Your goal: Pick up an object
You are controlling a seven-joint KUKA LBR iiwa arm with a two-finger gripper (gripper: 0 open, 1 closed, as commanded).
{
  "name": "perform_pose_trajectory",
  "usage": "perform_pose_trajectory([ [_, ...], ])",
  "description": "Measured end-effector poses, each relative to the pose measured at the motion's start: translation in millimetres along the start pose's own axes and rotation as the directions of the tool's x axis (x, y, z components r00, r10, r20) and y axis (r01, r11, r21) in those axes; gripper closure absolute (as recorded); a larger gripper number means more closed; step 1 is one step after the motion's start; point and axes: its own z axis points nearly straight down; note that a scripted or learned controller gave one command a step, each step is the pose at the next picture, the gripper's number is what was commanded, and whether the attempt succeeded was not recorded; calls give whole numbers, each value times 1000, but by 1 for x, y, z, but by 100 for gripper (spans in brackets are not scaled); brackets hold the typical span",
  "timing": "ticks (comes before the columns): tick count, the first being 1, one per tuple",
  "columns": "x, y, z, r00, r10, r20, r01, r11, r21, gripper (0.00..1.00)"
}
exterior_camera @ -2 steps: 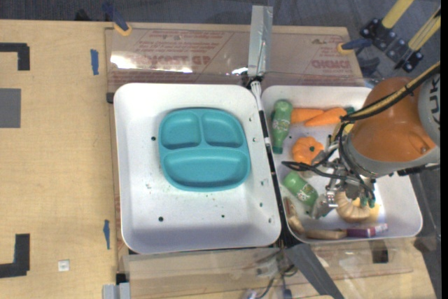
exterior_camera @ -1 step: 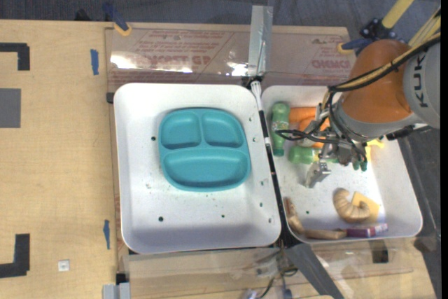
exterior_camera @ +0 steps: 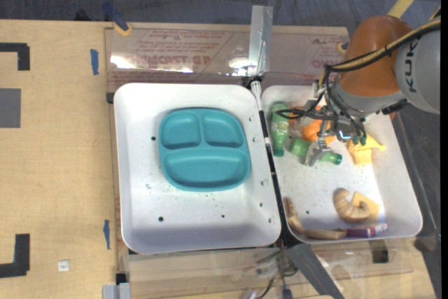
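Two shallow white bins sit side by side on a tan bench. Gripper [exterior_camera: 323,148] is low in the right bin [exterior_camera: 399,192], among green [exterior_camera: 280,129], orange [exterior_camera: 311,129] and yellow [exterior_camera: 365,149] toys; finger state cannot be told. Advice: centre on one piece before closing. A green piece [exterior_camera: 330,158] lies just beside the tips; the teal divided plate [exterior_camera: 204,148] lies well apart.

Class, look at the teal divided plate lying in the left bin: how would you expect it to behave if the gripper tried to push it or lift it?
The teal divided plate looks moulded and rigid, so it would probably keep its shape. It lies flat on the left bin floor, so a push would likely slide it rather than tip or roll it. Its low, rounded rim may be hard to grip.
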Motion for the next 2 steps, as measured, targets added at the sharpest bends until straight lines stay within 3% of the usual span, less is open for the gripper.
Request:
perform_pose_trajectory([
  [1, -4, 1, -13, 1000, -1, 14, 1, 1000, 1, 100],
  [2, 6, 47, -141, 997, -77, 15, 77, 997, 2, 100],
])
